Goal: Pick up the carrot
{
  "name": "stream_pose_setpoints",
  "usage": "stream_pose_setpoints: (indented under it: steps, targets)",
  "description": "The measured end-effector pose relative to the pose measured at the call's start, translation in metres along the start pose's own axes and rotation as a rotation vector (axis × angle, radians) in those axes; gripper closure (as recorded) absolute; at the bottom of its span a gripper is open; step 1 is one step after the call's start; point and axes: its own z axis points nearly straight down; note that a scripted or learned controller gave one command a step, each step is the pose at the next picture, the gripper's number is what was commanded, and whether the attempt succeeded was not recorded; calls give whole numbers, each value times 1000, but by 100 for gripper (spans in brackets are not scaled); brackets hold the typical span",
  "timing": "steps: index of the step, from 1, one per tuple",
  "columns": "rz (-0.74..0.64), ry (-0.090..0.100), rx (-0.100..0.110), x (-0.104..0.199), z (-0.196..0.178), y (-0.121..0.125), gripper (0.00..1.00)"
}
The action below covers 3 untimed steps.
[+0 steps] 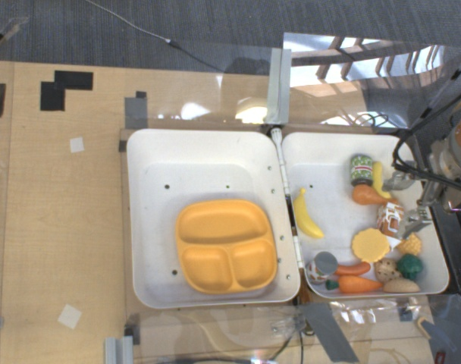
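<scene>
The carrot [361, 284], orange with a green stub at its left end, lies along the front wall of the right bin [329, 165]. A red pepper-like piece [353, 268] lies just behind it. My gripper [411, 201] hangs over the right bin's right side, well behind the carrot and apart from it. Its two fingers [401, 180] stand spread, open, with nothing held between them.
The right bin also holds a banana [306, 217], a green can [360, 170], an orange drumstick-like piece [369, 196], a small printed box [391, 218], a yellow disc [370, 245], a grey cup [322, 265] and several small items at the front right. A yellow divided plate [225, 244] sits in the left bin [162, 165].
</scene>
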Motion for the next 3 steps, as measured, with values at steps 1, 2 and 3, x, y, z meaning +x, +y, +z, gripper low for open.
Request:
stream_pose_setpoints:
  steps: [1, 2, 3]
  targets:
    - [-128, -3, 0, 31, 119, 38, 0]
    - [-135, -14, 2, 27, 107, 39, 100]
    - [-417, -5, 1, 13, 30, 35, 100]
